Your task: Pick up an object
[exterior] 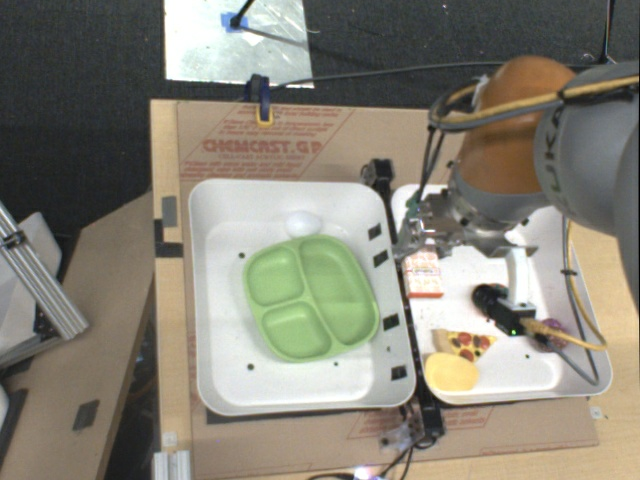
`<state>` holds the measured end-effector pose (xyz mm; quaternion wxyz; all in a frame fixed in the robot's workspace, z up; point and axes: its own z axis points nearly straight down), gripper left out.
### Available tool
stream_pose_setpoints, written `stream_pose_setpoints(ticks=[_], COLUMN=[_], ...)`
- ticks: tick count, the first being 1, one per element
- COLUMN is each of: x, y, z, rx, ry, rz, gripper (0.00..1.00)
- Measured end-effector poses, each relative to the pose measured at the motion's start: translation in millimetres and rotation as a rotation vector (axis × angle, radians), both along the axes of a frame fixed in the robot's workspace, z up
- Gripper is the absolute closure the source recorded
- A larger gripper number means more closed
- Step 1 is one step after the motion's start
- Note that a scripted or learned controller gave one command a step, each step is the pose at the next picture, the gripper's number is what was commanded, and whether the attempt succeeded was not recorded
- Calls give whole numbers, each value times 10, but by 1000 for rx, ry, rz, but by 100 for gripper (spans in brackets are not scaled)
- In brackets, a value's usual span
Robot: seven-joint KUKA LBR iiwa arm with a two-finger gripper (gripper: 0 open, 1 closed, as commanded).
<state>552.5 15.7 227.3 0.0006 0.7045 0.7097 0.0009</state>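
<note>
Camera view. My gripper (421, 230) hangs low over the left end of the right bin (525, 370), close to the wall it shares with the left bin (215, 230). Whether it is parted or closed I cannot tell from this angle; my own wrist hides the tips.

A small red-and-white box (423, 274) lies flat on the right bin's floor, directly below the gripper as the view shows it. I cannot tell whether I touch it. Nothing shows it lifted or gripped.

Other contents of the right bin:
- A pizza slice (463, 343), nearer the front edge.
- A yellow disc (452, 373), just beside the slice at the front left corner.

Both are apart from the gripper.

Contents of the left bin:
- A green divided plate (310, 298), in the middle.
- A white egg (303, 223), near the back wall.

Both are well apart from me.

Finding: the step in hand is the approach or the grasp on the box. No pick is confirmed.

What the next move calls for, in my judgement:
- A closure square across the box's narrow sides. It lies flat and looks light, so an off-centre pinch may only push it along the floor.
- Clearance from the nearby bin wall.
- A straight lift, then a check that the box comes up with me.
</note>
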Motion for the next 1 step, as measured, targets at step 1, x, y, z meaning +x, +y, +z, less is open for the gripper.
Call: stream_pose_setpoints(ticks=[1], x=[-5], y=[565], z=[-103], rx=[1], ry=[2], rz=[2], gripper=[100])
